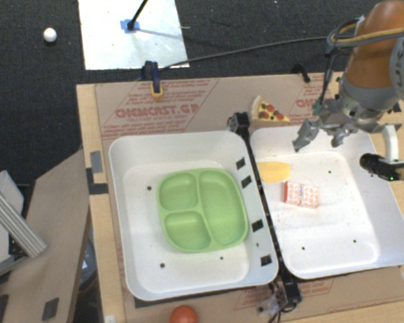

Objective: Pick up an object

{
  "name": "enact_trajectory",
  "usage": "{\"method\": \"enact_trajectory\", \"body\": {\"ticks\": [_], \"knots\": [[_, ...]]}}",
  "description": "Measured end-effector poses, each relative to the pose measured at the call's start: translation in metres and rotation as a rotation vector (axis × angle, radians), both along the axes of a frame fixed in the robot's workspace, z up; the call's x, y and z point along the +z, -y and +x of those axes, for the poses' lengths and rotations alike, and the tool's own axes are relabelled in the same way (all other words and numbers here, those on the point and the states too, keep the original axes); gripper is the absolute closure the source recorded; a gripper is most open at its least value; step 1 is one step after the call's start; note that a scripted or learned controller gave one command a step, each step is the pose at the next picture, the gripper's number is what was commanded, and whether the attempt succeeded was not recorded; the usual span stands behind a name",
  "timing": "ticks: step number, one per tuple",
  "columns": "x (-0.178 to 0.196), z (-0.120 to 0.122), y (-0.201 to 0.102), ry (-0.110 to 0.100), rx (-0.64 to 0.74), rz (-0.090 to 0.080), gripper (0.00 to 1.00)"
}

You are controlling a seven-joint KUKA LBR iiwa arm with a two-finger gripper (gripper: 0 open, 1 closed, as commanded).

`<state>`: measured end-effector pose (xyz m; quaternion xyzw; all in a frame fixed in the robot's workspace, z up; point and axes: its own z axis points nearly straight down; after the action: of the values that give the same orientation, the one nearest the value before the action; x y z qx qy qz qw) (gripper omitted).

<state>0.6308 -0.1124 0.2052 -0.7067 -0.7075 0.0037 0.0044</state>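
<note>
In the right bin [378,247] lie a yellow, banana-like piece [274,171] near its left wall and a small red-and-white patterned box [301,195] just below and right of it. My gripper [322,134] hangs above the bin's back edge, up and to the right of both objects. Its two fingers are spread apart with nothing between them. The grey arm with its orange band [381,36] comes in from the upper right.
The left bin [137,268] holds a green divided plate [200,209]. A pizza-slice toy [269,111] lies on the cardboard behind the right bin. An orange ball [183,320] sits in front of the left bin. A black clip strip [253,188] joins the two bins.
</note>
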Motion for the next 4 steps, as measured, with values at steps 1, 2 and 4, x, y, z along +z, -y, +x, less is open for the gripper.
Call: {"method": "enact_trajectory", "body": {"ticks": [1,2,4], "knots": [[0.008,0.003,0.000,0.013,0.002,-0.001,0.00],[-0.037,-0.005,0.000,0.011,0.000,-0.001,0.00],[-0.121,-0.003,-0.005,0.012,0.000,-0.001,0.00]]}}
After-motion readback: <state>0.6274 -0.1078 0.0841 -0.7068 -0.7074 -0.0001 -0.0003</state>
